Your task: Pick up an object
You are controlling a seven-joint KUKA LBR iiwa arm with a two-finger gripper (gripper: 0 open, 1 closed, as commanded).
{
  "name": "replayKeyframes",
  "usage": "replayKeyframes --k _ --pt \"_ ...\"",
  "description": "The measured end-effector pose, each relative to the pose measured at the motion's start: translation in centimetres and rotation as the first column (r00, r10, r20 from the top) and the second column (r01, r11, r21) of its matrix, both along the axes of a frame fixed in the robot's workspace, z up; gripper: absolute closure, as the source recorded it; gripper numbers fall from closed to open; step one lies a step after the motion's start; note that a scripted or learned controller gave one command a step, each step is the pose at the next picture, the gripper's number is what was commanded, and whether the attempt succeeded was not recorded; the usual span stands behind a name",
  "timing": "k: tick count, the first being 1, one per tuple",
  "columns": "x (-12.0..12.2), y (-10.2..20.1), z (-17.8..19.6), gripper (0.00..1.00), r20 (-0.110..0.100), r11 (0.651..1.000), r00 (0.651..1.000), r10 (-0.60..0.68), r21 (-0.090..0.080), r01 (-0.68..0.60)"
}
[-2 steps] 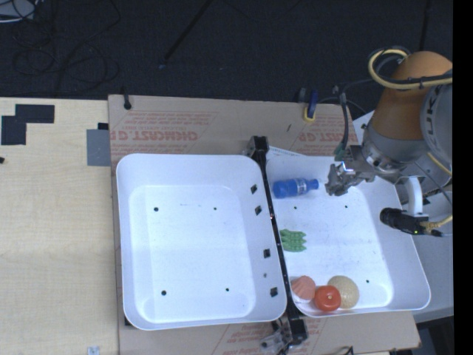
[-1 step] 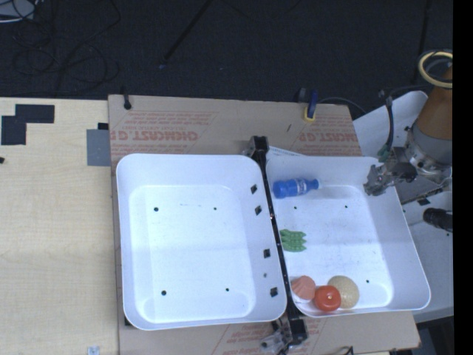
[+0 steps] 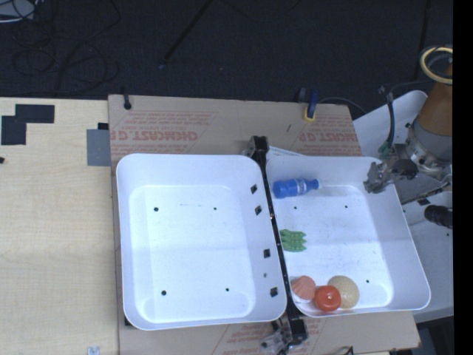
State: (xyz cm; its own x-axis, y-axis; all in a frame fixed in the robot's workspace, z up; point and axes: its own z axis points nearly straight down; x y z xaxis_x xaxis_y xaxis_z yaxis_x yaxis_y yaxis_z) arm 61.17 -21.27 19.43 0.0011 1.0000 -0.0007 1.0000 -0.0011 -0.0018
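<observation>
Lower frame, right bin: three objects cluster against the near wall, a red ball touching a pink piece on its left and a tan round piece on its right. Above them a green toy lies beside the central divider; open floor extends to its right. Farther up, a blue bottle lies on its side near the far wall. The left bin offers unobstructed floor. The gripper sits at the right bin's far right rim; finger state cannot be determined. Cardboard beyond reads "CHEMCAST GP", inverted.
</observation>
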Motion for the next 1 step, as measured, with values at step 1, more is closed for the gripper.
replayKeyframes --k 1 --pt "-0.01 -0.10 0.97 1.00 0.000 1.000 1.000 0.001 0.000 -0.001"
